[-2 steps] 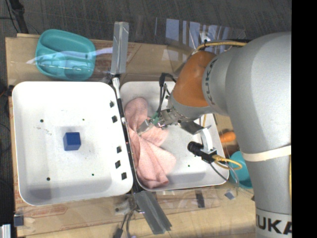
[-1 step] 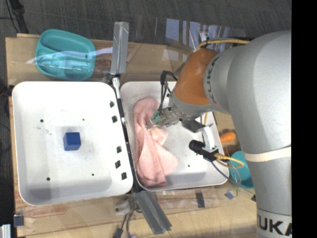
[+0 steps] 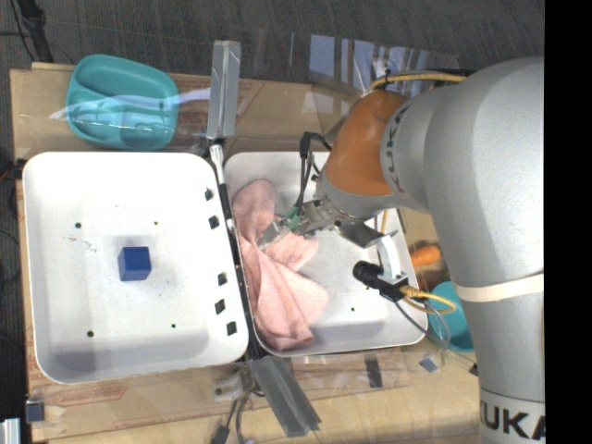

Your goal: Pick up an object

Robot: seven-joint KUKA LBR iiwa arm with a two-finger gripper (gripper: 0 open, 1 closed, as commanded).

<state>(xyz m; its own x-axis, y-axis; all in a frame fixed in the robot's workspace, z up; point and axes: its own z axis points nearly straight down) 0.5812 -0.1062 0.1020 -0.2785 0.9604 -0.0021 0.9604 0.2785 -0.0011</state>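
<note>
A crumpled pink cloth (image 3: 274, 280) lies along the left side of the right bin (image 3: 370, 331). My gripper (image 3: 282, 229) is down in that bin, its tip pressed against the upper part of the cloth. The cloth bunches around the tip and hides how it meets the fabric. A small blue cube (image 3: 135, 263) sits alone in the left bin (image 3: 55, 192). The grey arm with its orange band (image 3: 365, 151) covers the right half of the right bin.
A teal plastic container (image 3: 122, 100) rests on the bench behind the left bin. An orange object (image 3: 425, 255) and a light blue object (image 3: 453, 317) show partly beside the arm at the right bin's right rim. A grey divider (image 3: 225, 91) runs between the bins.
</note>
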